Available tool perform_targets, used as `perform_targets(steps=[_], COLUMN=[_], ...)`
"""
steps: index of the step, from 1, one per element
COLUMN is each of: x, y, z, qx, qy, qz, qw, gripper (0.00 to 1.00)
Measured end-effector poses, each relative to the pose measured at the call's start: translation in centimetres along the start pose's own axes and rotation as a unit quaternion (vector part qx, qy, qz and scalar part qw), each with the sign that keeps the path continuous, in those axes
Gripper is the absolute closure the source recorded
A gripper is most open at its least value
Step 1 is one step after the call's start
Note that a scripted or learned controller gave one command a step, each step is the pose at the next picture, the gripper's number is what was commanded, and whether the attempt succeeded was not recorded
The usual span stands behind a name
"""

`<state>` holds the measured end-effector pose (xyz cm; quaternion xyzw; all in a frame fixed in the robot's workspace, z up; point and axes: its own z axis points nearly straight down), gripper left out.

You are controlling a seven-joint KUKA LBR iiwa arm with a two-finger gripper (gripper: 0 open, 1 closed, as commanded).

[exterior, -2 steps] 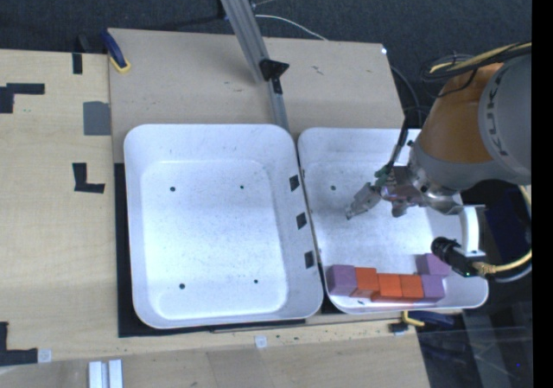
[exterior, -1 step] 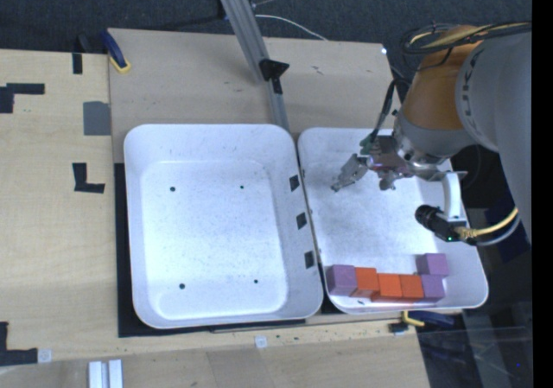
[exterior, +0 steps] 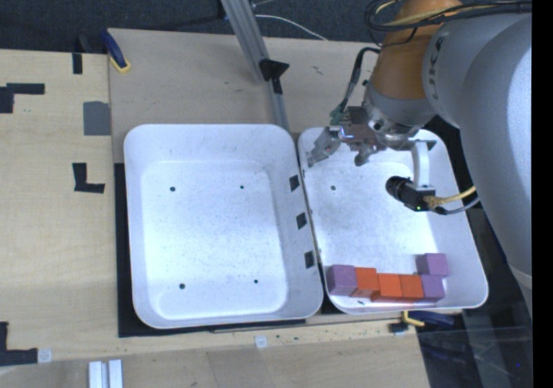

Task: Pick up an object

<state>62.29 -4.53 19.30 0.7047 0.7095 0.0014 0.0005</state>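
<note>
Several blocks lie in a row along the near wall of the right bin (exterior: 449,205): a purple block (exterior: 343,277) at the left, orange blocks (exterior: 387,284) in the middle, and purple blocks (exterior: 433,274) stacked at the right end. My gripper (exterior: 340,149) hangs over the far left corner of that bin, well away from the blocks. Its two fingers (exterior: 319,149) are spread apart and open, with nothing between them.
The left bin (exterior: 207,222) sits beside the right one, their rims touching. A slanted metal pole (exterior: 246,28) rises behind the bins. Blue clamps (exterior: 117,54) grip the bench edges. A black cable connector (exterior: 406,192) hangs from the wrist above the right bin.
</note>
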Motion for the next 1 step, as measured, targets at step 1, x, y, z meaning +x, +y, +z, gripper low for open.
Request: perform_targets(steps=[1], x=[2.66], y=[3.56], z=[0.13], qx=[0.001], qy=[0.0], qz=[0.001], qw=[1.0], gripper=[0.0])
